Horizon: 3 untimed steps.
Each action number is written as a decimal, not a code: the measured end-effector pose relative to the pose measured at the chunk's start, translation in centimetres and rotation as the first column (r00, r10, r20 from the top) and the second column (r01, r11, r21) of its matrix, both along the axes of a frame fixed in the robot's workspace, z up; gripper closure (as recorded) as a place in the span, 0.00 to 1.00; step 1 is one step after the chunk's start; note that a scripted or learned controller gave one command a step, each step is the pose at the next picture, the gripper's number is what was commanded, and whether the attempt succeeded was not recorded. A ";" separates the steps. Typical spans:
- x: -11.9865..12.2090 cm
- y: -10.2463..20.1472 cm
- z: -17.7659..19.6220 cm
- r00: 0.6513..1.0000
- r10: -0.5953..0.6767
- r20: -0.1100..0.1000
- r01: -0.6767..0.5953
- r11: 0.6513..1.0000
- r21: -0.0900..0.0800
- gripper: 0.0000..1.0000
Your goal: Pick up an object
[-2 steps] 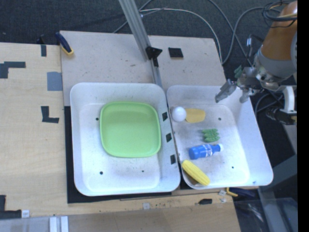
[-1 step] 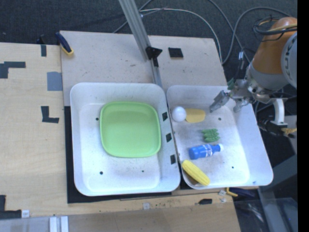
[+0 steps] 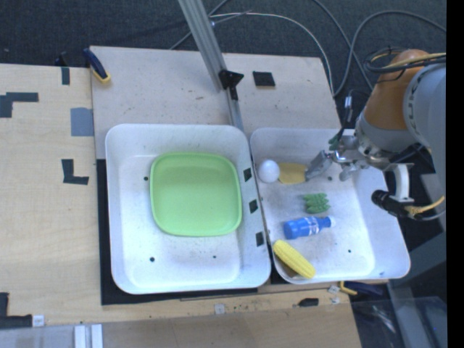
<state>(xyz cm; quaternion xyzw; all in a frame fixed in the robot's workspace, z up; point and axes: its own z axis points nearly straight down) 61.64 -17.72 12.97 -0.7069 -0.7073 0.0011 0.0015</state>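
Note:
The right bin (image 3: 362, 256) holds a white ball (image 3: 269, 170), a flat yellow piece (image 3: 292, 173) beside it, a small green object (image 3: 315, 202), a blue bottle with a white cap (image 3: 306, 227) and a yellow corn cob (image 3: 293, 259) at the front left. My gripper (image 3: 319, 167) hangs over the back of this bin, pointing left, just right of the yellow piece. Its fingers look slightly apart with nothing between them.
The left bin (image 3: 130, 259) holds a light green square plate (image 3: 196, 193). A grey metal pole (image 3: 210, 42) rises at a slant behind the bins. Cables loop across the dark floor behind the bench, and the arm's body (image 3: 406, 114) stands over the right bin's right edge.

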 end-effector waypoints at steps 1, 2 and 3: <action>0.0 0.1 -4.3 1.000 0.001 0.002 -0.001 1.000 -0.001 0.00; 0.0 0.0 -3.0 1.000 0.000 0.005 0.000 1.000 -0.002 1.00; -0.1 0.1 3.2 1.000 0.000 0.008 0.000 1.000 -0.001 1.00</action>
